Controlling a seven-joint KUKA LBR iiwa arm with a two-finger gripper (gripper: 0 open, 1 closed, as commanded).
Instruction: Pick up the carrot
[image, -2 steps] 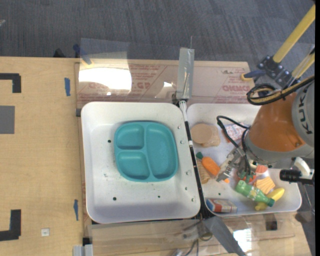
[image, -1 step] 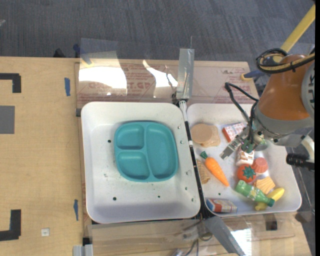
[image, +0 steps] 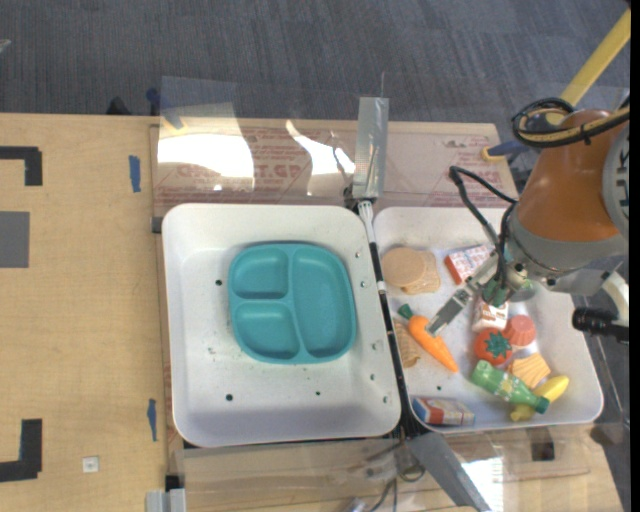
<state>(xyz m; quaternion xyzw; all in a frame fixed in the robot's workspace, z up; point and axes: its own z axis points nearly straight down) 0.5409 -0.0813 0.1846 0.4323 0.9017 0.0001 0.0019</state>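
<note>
The carrot (image: 434, 343), orange with a green top, lies slanted in the left part of the right bin (image: 590, 400), close to the divider. My gripper (image: 443, 318) reaches down and to the left from the orange-banded wrist, and its tip sits just above the carrot's thick end, beside the green top. Whether it touches the carrot is unclear.
A teal divided plate (image: 293, 302) lies in the left bin (image: 190, 330). Around the carrot are a tan round slice (image: 410, 270), a red and white carton (image: 466, 264), a tomato (image: 493, 347), a green bottle (image: 505, 386), a banana (image: 548, 390) and a small carton (image: 445, 410).
</note>
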